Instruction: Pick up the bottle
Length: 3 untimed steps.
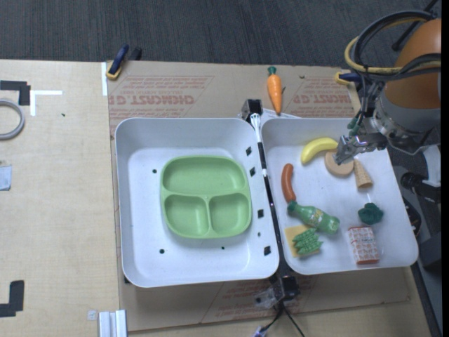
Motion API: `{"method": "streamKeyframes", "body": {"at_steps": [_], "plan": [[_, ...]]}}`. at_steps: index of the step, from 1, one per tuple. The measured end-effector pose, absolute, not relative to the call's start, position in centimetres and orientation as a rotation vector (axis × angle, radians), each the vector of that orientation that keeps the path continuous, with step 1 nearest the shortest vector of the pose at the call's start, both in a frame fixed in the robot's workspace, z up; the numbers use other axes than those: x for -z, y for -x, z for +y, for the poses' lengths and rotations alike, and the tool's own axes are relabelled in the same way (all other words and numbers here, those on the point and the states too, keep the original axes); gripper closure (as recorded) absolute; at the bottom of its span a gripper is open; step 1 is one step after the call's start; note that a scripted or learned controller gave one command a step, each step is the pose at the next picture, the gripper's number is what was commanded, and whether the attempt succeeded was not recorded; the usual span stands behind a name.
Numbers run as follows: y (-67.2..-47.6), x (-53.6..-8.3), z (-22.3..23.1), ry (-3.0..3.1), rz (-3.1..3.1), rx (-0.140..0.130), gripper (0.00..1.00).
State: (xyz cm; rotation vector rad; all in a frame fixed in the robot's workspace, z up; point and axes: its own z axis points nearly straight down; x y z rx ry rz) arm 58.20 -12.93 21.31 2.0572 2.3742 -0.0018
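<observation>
Two white bins sit side by side. The left bin [133, 209] holds a green tray [206, 196]. In the right bin [393, 258], the green bottle [313, 217] lies near the front-left. The gripper [349, 148] hovers well apart, above a banana [317, 148]; whether it grips anything cannot be told.

The scene is lit evenly and brightly from overhead, with only soft, short shadows cast inside the white bins [133, 209] to the left of the gripper [349, 148], mild glare seen on their rims, and slight softness noted across the whole frame.
</observation>
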Motion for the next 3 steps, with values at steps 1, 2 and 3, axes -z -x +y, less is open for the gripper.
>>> {"method": "streamKeyframes", "body": {"at_steps": [1, 2, 3], "plan": [[-52.0, -19.2, -6.1, -2.358, 2.077, 0.003, 1.00], [-47.7, -19.2, 0.3, -2.409, 2.019, 0.004, 1.00], [-47.7, -19.2, 8.6, -2.475, 1.936, 0.004, 1.00]]}}
